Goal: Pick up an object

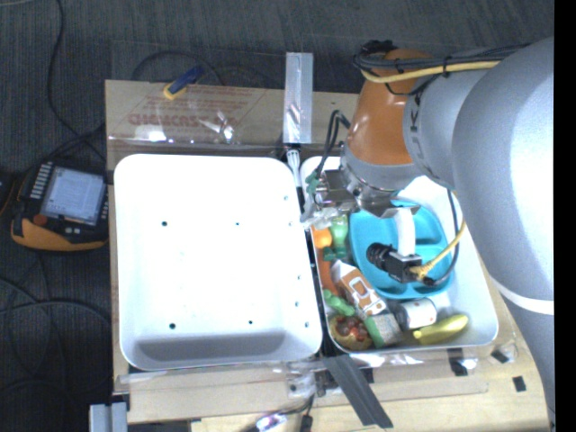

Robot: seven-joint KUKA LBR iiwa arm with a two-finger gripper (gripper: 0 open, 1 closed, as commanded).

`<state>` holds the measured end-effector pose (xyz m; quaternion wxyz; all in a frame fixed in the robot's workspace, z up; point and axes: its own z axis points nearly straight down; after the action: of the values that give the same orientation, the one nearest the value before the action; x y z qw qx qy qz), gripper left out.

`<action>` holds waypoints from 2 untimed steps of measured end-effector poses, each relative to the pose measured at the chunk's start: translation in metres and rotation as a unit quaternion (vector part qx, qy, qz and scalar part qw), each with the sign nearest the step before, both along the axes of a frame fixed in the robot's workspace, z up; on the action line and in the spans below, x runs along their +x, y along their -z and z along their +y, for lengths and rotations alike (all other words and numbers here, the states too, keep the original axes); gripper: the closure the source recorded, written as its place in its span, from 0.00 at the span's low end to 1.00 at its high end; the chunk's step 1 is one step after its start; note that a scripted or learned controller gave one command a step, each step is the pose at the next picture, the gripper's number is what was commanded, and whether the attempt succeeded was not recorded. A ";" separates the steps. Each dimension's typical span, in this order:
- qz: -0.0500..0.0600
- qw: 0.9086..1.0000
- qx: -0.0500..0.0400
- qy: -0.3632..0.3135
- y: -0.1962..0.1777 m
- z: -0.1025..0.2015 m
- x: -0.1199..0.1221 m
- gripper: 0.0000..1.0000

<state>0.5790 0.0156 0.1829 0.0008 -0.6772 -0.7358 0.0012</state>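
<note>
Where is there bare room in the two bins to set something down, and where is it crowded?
The left bin has a bare floor from wall to wall. The right bin is crowded: blue dish, orange bottle and yellow piece fill it under the arm, leaving a narrow strip between dish and right wall.

Grey robot arm [513,142] reaching in from the right, its thick upper link taking up the view's right side. The arm narrows leftward into an orange band [382,124] above the wrist [369,176]. The wrist points down and to the left, ending in the claw [326,198], which sits low near the middle of the view, partly hidden under the wrist
</note>
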 end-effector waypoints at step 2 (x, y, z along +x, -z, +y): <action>-0.001 0.999 -0.002 -0.036 -0.089 -0.071 0.081 1.00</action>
<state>0.6597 -0.0551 0.2716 -0.0017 -0.6499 -0.7600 0.0021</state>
